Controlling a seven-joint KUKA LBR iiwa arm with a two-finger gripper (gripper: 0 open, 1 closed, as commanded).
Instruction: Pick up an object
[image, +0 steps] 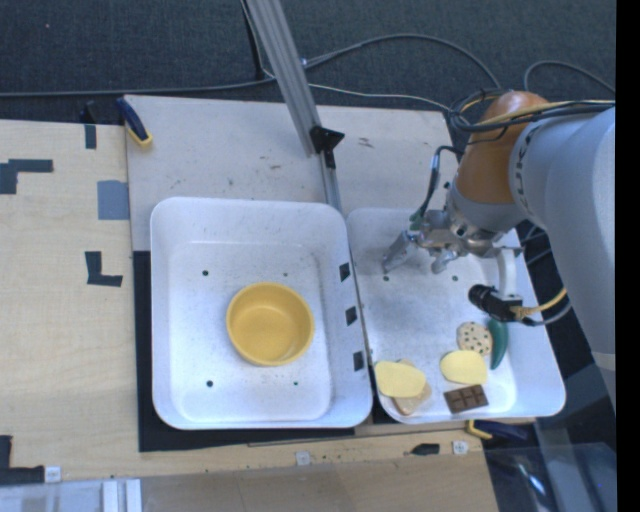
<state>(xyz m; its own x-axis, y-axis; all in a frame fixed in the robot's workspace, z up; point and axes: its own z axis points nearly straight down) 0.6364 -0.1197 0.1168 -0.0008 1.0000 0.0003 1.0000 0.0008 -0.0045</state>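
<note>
The two-finger pincer (418, 257) hangs with fingers apart and nothing between them over the upper part of the right shallow white bin (400, 305). The flat yellow oval pieces (400, 379) lie well below it, toward the frame's lower right.

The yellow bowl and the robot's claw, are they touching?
Apart. The camera view shows the bowl in the left bin, while the gripper hangs over the right bin.
</note>
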